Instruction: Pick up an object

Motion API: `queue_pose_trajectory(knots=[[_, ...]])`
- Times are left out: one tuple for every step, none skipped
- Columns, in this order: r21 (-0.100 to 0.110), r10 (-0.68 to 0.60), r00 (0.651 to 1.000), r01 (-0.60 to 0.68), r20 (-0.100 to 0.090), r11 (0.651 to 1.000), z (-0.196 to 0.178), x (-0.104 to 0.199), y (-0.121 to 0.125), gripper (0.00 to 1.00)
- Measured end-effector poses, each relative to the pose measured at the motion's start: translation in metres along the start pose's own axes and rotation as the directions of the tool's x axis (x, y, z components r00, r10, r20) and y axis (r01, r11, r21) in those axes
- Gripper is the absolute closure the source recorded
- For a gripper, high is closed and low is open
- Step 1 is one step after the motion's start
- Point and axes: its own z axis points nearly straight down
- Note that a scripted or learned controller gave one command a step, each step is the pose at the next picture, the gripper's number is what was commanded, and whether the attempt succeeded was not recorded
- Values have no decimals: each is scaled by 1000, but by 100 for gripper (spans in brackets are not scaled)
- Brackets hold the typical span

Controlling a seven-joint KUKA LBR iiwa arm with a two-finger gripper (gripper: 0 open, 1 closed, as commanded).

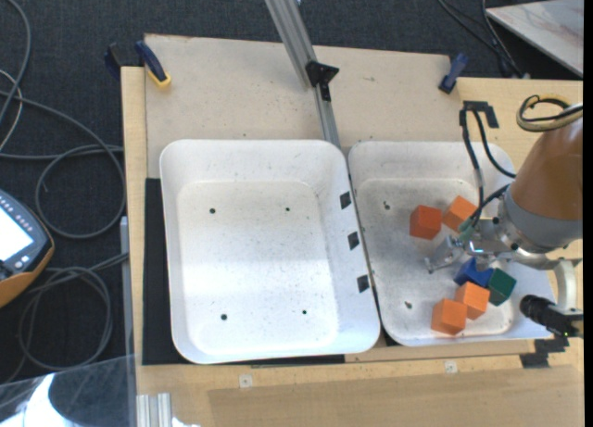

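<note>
The right bin (398,314) holds several small blocks. An orange cube (425,222) and a second orange block (460,211) lie in its middle. Near its front right corner are a blue block (473,274), a green block (501,285) and two more orange blocks (474,297) (449,317). My gripper (447,254) is low inside this bin, between the upper orange pair and the blue block. I see no block in its grasp. The arm's orange band (554,180) hides the bin's right rim.
The left bin (185,175) stands beside the right one, their rims meeting along a seam with black clips (352,240). A metal pole (292,22) slants over the bench at the back. Cables (482,138) hang near the arm.
</note>
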Motion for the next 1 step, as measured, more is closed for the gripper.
queue_pose_trajectory(knots=[[-26,6,1000,-6,16,1000,25,-6,5,0]])
